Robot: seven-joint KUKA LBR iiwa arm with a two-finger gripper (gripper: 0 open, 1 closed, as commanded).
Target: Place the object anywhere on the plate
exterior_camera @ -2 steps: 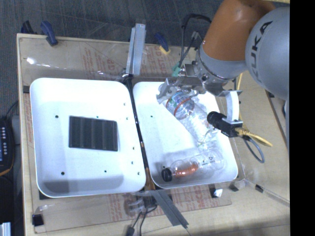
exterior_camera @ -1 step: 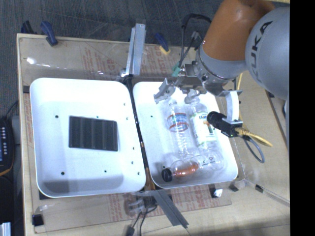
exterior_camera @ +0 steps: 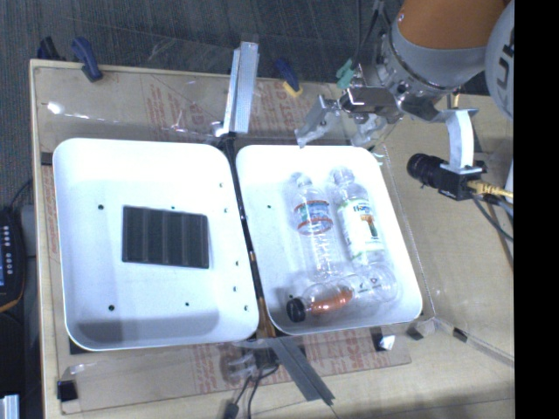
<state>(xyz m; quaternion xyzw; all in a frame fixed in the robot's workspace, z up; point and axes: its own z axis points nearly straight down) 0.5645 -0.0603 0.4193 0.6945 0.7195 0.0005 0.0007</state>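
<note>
Arm (exterior_camera: 454, 16) sits at top right, grey wrist with orange band, two-finger gripper (exterior_camera: 336, 116) hanging over the far rim of the right-hand shallow white bin (exterior_camera: 397, 234), above and apart from everything in it. Can't tell the pincer state from this angle; nothing visible between it, so I'd call it not carrying anything. Candidate objects all lie in the right bin: a clear plastic water bottle with a red-blue label (exterior_camera: 314, 225), just beside it a clear bottle with a white-green label (exterior_camera: 360, 221), both lying lengthwise, and across their near ends a clear bottle with a dark cap and amber liquid (exterior_camera: 327, 302), touching or nearly touching the other two. The target, a dark ribbed rectangular plate (exterior_camera: 166, 236), lies flat in the middle of the left-hand white bin (exterior_camera: 79, 173), nothing on it. My read: task is at the pick stage, nothing placed yet. Next move needs a descent into the right bin onto one bottle, fingers straddling the body crosswise. Bottles are smooth, round and packed close, so slipping or nudging a neighbour looks likely. Then lift, carry left over the divider, release above the plate.
</note>
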